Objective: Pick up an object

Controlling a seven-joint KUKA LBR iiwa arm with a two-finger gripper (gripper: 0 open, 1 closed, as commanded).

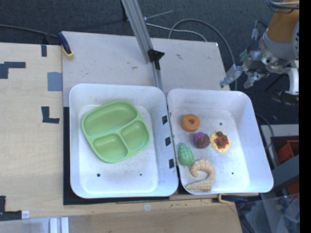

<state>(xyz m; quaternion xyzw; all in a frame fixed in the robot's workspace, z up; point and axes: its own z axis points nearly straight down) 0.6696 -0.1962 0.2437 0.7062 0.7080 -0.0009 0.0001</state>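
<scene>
Arm parked off the far right corner, toys all sitting in the right bin

So going left to right: the left bin (77,130) has a green divided tray (115,130) lying flat in it, a bit toward the far side. The right bin (252,144) holds the small toy food: a green bumpy piece (185,154) near the left wall, an orange donut (190,123) farther back, a tan croissant (202,174) at the near side, then a purple lump (201,140) just beside a yellow tart with red topping (220,141), looks like they're touching. The gripper (239,77) hangs outside the right bin, past its far right corner, fingers spread apart with nothing between them, well away from the toys.
</scene>
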